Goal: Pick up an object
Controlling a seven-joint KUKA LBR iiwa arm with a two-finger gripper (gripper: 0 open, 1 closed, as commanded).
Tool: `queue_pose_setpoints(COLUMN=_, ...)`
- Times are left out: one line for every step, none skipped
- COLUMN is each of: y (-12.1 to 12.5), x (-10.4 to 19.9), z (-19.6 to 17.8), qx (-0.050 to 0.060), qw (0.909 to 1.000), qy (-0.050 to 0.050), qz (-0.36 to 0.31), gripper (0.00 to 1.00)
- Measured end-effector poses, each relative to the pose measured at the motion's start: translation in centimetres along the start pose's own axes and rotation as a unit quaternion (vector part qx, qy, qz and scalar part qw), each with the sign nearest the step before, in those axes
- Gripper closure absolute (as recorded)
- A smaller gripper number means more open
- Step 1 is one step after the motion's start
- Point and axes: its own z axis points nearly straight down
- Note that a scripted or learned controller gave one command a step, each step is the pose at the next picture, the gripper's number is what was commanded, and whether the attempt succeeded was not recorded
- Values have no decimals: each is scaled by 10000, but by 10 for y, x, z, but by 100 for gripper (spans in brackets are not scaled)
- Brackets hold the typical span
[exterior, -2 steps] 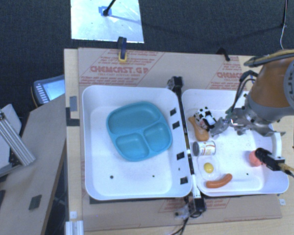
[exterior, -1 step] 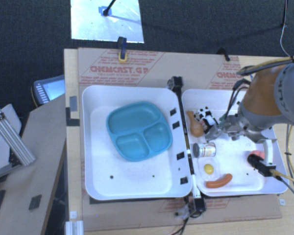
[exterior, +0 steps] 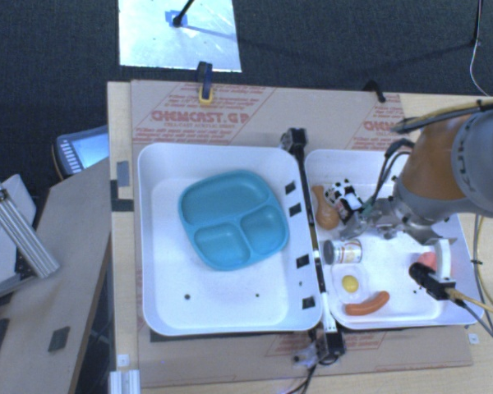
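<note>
The right bin [exterior: 452, 318] holds several small things. A black-and-white toy cow [exterior: 342, 193] lies beside a brown drumstick-shaped piece [exterior: 324, 207] at the bin's left side. Below them a small silver can [exterior: 344, 251] lies on its side. A fried-egg toy [exterior: 350, 284] and an orange sausage [exterior: 367, 303] sit near the front wall. A red piece [exterior: 428, 259] lies at the right, partly behind the arm. My gripper [exterior: 364, 213] reaches in from the right, low over the bin, just right of the cow and above the can. Nothing is visibly held.
The left bin [exterior: 160, 302] carries a blue divided plate [exterior: 232, 219]. A black divider rail [exterior: 304, 220] runs between the bins. The grey arm with its orange band [exterior: 434, 167] and cables covers the right bin's far right part.
</note>
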Motion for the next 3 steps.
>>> queue_pose_setpoints(y=1, x=0, z=-11, qx=-11, qw=10000, qy=-3, qz=4, gripper=100)
queue_pose_setpoints(y=-5, x=-5, z=-58, qx=-24, qw=10000, qy=-6, qz=9, gripper=100)
queue_pose_setpoints(y=-1, x=-9, z=-122, qx=-38, qw=10000, qy=-10, qz=-16, gripper=100)
